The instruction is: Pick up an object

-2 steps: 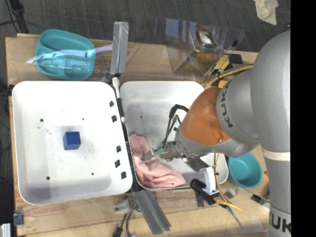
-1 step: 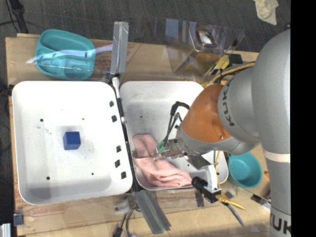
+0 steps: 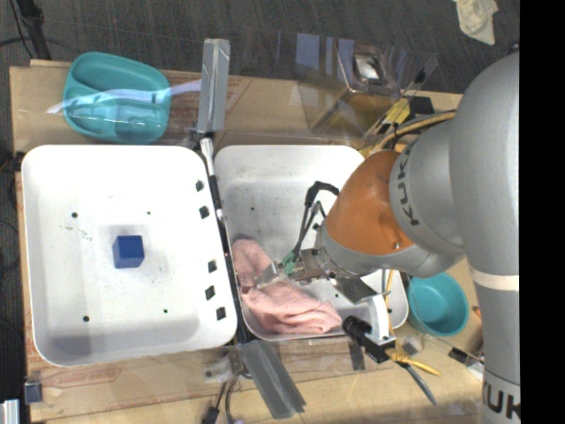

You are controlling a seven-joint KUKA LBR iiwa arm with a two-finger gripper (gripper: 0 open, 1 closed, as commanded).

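A crumpled pink cloth (image 3: 281, 306) lies in the front left corner of the right bin (image 3: 265, 170). My gripper (image 3: 267, 275) is low over the cloth's upper part, at or just above its surface, reaching in from the right under the orange wrist band. A small blue cube (image 3: 129, 251) sits alone near the middle of the left bin (image 3: 53, 175), far from the gripper. The arm's grey body hides the right bin's right side.
A teal plastic container (image 3: 115, 97) rests on the bench behind the left bin. A teal bowl (image 3: 439, 304) stands to the right of the right bin. Clear plastic pieces (image 3: 353, 82) and cables lie behind the right bin.
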